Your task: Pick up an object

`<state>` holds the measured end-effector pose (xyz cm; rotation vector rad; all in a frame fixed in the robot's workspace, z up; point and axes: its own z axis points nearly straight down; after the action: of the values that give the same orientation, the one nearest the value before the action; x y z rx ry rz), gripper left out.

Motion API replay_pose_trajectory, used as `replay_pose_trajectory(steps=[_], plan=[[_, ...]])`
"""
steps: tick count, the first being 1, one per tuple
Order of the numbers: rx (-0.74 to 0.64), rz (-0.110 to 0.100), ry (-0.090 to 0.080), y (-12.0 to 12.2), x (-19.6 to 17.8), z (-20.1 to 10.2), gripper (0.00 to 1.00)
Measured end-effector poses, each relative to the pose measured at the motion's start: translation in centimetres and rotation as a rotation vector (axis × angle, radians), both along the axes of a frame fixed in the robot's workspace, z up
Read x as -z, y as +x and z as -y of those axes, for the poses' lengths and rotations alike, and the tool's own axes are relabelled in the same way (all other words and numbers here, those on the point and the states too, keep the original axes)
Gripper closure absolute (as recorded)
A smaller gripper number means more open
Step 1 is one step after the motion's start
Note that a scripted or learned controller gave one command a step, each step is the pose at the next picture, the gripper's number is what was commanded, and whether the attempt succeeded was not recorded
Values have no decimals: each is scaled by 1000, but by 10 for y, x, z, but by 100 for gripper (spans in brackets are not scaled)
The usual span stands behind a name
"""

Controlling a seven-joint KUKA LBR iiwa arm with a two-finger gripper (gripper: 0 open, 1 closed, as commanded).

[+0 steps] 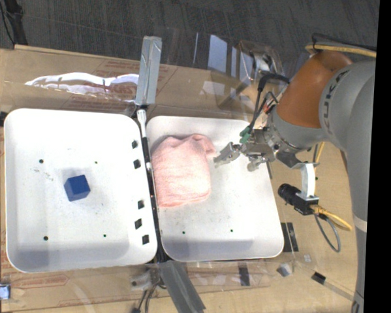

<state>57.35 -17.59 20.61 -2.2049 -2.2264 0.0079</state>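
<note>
Right of centre, the two-finger metal gripper [237, 156] hangs over the right-hand shallow white bin [257, 234], just beside the crumpled pink cloth [180, 169] that lies in that bin's left half. Its fingers look spread apart with nothing between them, though the view is too small to be sure they clear the cloth's edge. Toward the frame's left, a small blue cube [77, 187] sits alone in the left-hand white bin [21, 248], well apart from the arm
</note>
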Motion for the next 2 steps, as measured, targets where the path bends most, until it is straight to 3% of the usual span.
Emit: replay_pose_trajectory(steps=[1, 2], plan=[[-140, 7, 0, 1, 116, -16, 0], [-345, 2, 3, 4, 117, -62, 0]])
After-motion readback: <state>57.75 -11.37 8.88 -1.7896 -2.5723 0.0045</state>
